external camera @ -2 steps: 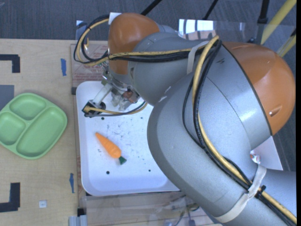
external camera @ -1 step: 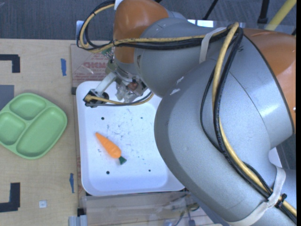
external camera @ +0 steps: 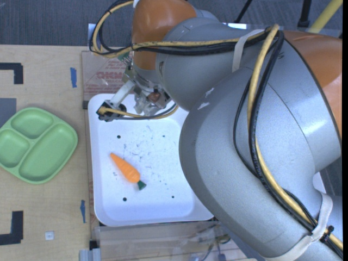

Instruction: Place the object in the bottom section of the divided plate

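One green divided plate (external camera: 37, 144) with three sections lies on the wooden tabletop (external camera: 43, 58), left of one white bin (external camera: 157, 200). A single orange toy carrot (external camera: 125, 170), its green tip pointing lower right, lies alone in the bin's left half, well apart from the plate. The pincer (external camera: 143, 100) hangs over the bin's far edge, away from the carrot; how far open it is, I cannot tell. One grey arm (external camera: 261, 145) covers the right.

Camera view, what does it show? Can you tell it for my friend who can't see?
A toy carrot lies in a white bin, not yet on the green divided plate on the bench to its left in the picture. A big grey and orange robot arm leans over the bin's far end.
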### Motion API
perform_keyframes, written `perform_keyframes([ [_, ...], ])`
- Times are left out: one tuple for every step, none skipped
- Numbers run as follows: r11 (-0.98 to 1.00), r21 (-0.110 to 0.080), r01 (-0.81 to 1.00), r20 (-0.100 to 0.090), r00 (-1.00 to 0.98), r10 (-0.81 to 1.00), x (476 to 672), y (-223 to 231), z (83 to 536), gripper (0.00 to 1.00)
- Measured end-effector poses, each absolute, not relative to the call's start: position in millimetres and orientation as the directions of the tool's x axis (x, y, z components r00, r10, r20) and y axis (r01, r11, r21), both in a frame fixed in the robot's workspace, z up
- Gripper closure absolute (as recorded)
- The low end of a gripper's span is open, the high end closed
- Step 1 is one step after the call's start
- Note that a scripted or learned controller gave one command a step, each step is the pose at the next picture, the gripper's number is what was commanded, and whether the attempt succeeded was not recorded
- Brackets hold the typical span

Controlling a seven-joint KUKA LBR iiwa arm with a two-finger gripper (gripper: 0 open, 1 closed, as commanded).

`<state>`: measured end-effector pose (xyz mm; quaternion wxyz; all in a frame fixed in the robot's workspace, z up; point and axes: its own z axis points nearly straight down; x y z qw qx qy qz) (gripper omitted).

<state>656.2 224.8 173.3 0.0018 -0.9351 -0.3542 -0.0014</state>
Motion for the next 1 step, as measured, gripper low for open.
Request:
perform_keyframes([
  [-0.702,-0.003,0.712,-0.004,0.702,0.712,614.5,206.6,150.5,1.00],
])
